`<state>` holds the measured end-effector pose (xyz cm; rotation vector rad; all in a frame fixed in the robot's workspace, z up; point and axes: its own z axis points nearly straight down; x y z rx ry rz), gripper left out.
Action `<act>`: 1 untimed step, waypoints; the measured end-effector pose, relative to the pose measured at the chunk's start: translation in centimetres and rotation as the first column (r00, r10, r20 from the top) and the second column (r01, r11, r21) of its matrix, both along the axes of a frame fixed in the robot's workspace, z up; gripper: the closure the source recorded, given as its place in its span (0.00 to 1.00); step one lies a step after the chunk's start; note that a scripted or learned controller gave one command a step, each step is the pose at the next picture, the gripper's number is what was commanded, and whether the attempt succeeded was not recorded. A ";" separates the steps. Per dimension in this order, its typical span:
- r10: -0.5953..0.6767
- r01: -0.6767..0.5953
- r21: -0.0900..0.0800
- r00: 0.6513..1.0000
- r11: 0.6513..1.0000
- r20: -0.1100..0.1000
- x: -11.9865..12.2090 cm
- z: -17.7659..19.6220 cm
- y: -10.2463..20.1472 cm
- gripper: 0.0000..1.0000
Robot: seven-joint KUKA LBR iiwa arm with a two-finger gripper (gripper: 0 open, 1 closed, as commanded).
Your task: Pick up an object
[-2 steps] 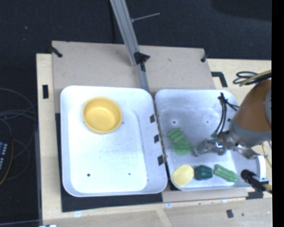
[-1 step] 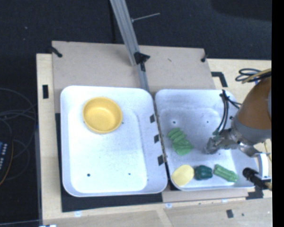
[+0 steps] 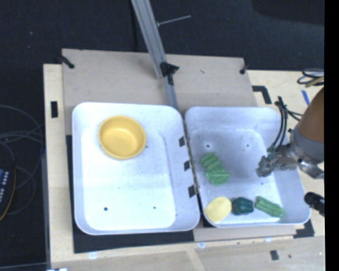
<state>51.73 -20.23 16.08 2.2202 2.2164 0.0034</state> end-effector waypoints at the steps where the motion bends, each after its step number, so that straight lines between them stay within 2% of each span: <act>1: 0.002 -0.002 0.000 1.000 1.000 0.000 -0.2 4.3 0.3 1.00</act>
